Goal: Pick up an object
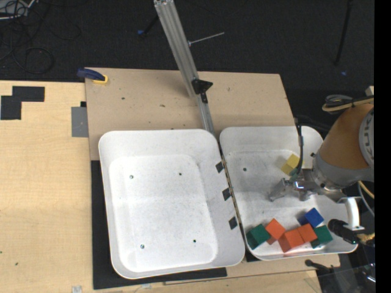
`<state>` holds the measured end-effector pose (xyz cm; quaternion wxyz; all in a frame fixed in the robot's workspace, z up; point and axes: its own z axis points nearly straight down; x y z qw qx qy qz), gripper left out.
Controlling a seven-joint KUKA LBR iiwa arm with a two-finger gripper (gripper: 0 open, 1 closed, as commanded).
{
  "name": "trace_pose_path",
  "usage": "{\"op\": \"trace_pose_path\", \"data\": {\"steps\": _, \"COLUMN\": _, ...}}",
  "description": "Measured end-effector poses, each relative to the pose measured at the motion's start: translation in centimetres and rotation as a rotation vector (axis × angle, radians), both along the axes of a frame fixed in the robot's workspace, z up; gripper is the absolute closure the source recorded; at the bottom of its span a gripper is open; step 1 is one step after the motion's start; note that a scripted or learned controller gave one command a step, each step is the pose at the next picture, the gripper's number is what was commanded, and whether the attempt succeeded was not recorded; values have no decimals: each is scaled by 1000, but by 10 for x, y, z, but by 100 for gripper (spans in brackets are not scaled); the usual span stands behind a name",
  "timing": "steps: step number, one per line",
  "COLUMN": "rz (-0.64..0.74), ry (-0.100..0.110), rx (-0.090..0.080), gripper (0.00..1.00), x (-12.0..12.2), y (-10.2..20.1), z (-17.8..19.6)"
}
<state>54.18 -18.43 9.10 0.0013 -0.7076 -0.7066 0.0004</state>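
One fixed camera looks down aslant from above the bench [183, 102] on both bins [116, 145].

The arm [351, 148] runs out of view at the right, so only its orange band and grey wrist are seen. It covers the right bin's [256, 145] far right wall and part of the floor. The gripper [292, 187] is small and grey against the white floor, and whether the jaws are apart or together cannot be told. The yellow block [291, 162] sits partly behind it, its lower corner hidden. A green block [324, 237] is half covered by the orange block [296, 237] beside it. The desk [36, 182] is cut off at the left and bottom edges.
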Motion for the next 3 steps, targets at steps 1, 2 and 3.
{"op": "trace_pose_path", "data": {"steps": 1, "rz": -6, "ry": 0, "rx": 0, "gripper": 100, "x": -1, "y": -1, "z": 11}}
{"op": "trace_pose_path", "data": {"steps": 2, "rz": 2, "ry": -4, "rx": -1, "gripper": 100, "x": -1, "y": 5, "z": 56}}
{"op": "trace_pose_path", "data": {"steps": 3, "rz": 2, "ry": -7, "rx": -3, "gripper": 100, "x": 4, "y": 2, "z": 119}}
